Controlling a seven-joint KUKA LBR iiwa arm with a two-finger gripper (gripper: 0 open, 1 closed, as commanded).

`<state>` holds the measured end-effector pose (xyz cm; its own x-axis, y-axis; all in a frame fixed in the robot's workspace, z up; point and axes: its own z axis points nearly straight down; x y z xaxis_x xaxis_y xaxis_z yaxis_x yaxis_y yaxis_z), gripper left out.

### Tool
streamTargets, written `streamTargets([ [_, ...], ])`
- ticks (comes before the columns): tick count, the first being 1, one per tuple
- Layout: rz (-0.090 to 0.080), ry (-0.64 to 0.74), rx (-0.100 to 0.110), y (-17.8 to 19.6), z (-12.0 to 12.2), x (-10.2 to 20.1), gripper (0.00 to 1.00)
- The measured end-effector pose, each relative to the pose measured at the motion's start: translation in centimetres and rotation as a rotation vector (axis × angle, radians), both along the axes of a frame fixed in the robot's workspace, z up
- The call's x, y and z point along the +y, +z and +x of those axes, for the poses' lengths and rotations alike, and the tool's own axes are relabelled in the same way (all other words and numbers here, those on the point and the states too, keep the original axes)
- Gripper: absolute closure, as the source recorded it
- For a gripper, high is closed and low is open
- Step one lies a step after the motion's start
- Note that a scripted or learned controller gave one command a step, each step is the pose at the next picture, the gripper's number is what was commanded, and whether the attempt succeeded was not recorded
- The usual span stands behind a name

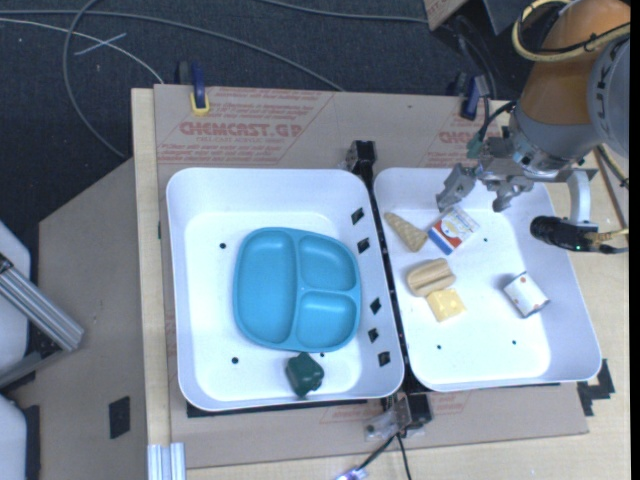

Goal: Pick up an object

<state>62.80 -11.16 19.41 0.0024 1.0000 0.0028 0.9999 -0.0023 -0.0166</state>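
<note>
In the left bin (190, 268), a green lump (304, 373) sits at six o'clock of the blue divided plate (297, 288). In the right bin (560, 348), the red-white-blue packet (452, 232) lies with its long axis running ten to four o'clock, just below the gripper (478, 190), whose fingers (450, 190) are spread wide, gripping nothing.

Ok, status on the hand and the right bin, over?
Hand open, above right bin. Nothing held. Red-white-blue packet right under it; tan wedge, tan block, yellow cube, white cylinder lie apart. Nothing blocking.
</note>
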Motion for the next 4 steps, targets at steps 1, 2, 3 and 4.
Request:
streamTargets([
  [1, -0.002, 0.003, -0.015, 0.9, 0.3, 0.0, 0.00],
  [2, -0.002, 0.004, -0.012, -3.3, 0.4, 0.5, 0.00],
  [3, 0.000, 0.003, -0.013, -9.4, 0.4, 0.9, 0.00],
  [4, -0.004, 0.003, -0.019, -10.5, 0.6, 0.8, 0.00],
])
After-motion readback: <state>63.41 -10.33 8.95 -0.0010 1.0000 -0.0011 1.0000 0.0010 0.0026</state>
